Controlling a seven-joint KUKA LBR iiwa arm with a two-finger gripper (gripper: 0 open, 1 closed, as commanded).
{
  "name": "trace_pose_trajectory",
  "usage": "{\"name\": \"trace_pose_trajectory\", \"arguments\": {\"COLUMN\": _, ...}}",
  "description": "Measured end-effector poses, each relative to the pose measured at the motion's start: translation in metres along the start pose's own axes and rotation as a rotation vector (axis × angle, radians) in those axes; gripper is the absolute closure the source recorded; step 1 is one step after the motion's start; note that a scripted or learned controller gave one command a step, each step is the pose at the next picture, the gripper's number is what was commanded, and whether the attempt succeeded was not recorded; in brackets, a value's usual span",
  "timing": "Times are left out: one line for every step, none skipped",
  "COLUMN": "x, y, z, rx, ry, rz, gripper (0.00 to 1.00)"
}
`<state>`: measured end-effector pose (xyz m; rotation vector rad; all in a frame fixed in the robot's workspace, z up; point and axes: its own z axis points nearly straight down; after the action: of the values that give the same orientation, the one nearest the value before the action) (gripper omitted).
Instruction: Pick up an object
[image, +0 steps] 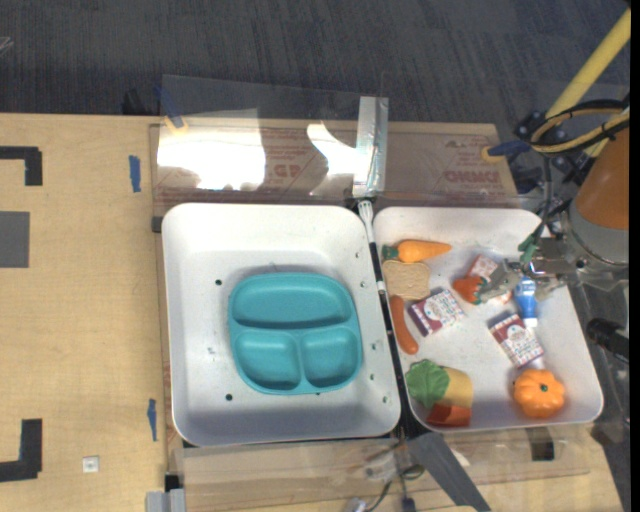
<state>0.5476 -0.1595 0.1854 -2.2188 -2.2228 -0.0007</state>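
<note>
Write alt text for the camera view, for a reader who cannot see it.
A grey robot arm reaches from the right over the right bin, its hand low among toy foods: carrot, pumpkin, small cartons. The left bin holds a teal divided plate.

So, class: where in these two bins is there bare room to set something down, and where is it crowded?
Free: the left bin's white floor all around the teal divided plate, widest along its left wall. In the right bin, a small bare patch lies between the sausage, the lettuce piece and the pumpkin. Crowded: the right bin's upper half, near the gripper.
</note>
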Motion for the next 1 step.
{"name": "trace_pose_trajectory", "arguments": {"x": -0.0082, "y": 0.0508, "z": 0.0953, "rx": -0.014, "ry": 0.012, "rz": -0.063, "gripper": 0.00}}
